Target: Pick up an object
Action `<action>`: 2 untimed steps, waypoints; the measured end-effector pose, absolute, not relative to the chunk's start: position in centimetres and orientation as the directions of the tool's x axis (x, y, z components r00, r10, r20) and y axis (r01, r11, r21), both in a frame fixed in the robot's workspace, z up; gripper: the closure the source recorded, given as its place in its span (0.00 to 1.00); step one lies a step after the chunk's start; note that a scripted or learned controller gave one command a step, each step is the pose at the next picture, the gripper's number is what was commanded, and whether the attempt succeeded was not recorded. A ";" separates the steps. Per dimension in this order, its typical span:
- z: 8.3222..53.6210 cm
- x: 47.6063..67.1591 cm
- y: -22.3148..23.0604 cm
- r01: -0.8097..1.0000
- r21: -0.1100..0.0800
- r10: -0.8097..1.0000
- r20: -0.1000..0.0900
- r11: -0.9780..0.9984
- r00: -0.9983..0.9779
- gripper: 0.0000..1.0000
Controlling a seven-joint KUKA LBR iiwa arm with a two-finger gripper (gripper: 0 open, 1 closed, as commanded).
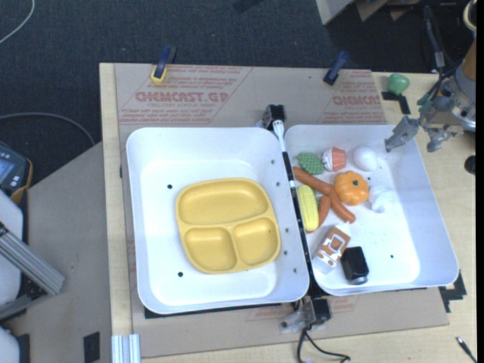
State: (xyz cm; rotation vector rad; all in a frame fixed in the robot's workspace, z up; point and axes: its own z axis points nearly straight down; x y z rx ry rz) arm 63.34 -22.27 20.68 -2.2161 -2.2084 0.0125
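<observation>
The bench [227,89], covered by a brown printed sheet, carried two shallow white bins side by side. The left bin [151,203] held a yellow divided plate [227,224], lying flat near its middle. The right bin [423,225] held a cluster of small things in its left half.

The arm [465,89] came in at the far right, and its gripper [420,134] hung over the far right corner of the right bin. The two fingers stood spread wide apart with nothing between them; one fingertip [399,136] pointed down toward the bin's far rim.

The objects lay to the left of and nearer than the fingers, all clear of them. An orange pumpkin-like toy [352,188] sat in the middle of the cluster, touching two carrots [321,191] that crossed beside it. A yellow corn cob [307,207] lay along the bin's left wall. A white egg-shaped piece [366,158] was the closest thing to the fingers, yet still apart from them. Left of it sat a small pink-and-white item [333,157] and a green leafy piece [310,162]. Toward the near side lay a black block [354,265] just beside a small orange-and-white box [331,248].
</observation>
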 end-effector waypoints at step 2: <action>15.3 63.8 -22.1 1.000 -0.007 1.000 0.002 0.001 -0.001 0.00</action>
